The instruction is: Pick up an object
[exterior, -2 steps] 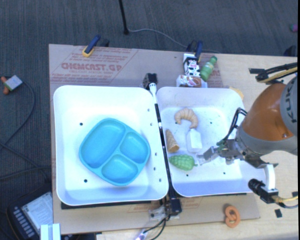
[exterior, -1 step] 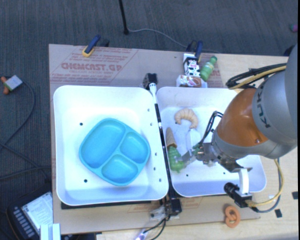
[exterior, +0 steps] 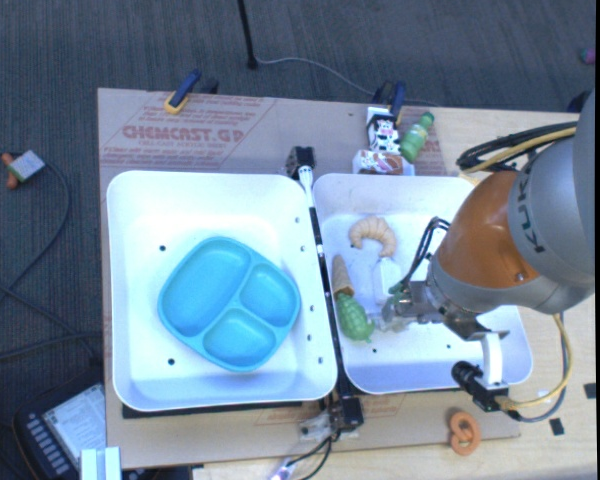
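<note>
We see the arm (exterior: 510,238) low over the right bin (exterior: 500,368), its gripper (exterior: 400,306) near that bin's centre; whether it is spread or closed, or grasping anything, we cannot tell from this angle. Just left of it lies a green knobbly toy (exterior: 355,320), touching a thin brown stick-like piece (exterior: 340,276) along the bin's left wall. Above, a croissant-shaped toy (exterior: 373,233) sits apart, towards the upper middle. Over in the left bin (exterior: 140,208) we have a blue divided plate (exterior: 230,303). Beyond the bins at upper centre stands a green bottle (exterior: 415,138), and an orange ring (exterior: 464,432) lies at lower right on the bench (exterior: 180,133).
</note>
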`<action>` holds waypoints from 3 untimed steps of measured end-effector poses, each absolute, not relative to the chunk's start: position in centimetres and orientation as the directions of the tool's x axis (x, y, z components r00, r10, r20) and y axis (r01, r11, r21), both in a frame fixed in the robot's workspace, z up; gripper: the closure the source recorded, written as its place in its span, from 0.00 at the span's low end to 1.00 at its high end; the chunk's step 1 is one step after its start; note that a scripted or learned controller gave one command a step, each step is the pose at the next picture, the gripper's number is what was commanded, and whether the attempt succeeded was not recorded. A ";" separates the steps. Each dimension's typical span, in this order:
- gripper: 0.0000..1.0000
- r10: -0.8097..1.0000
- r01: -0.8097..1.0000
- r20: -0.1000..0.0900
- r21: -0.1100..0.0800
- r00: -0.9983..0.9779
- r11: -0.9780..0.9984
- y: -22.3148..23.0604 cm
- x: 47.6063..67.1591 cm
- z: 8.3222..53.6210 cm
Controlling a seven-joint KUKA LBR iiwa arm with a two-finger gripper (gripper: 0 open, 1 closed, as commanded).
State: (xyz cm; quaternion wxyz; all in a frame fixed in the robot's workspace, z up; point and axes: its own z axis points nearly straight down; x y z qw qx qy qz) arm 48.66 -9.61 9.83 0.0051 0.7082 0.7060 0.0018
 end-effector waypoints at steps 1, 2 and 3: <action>1.00 1.000 1.000 -0.001 0.003 -0.001 0.001 -5.7 58.4 19.6; 1.00 1.000 1.000 0.000 -0.002 -0.002 0.002 1.5 54.4 18.4; 1.00 1.000 1.000 -0.003 0.001 0.001 -0.001 -4.5 55.4 25.1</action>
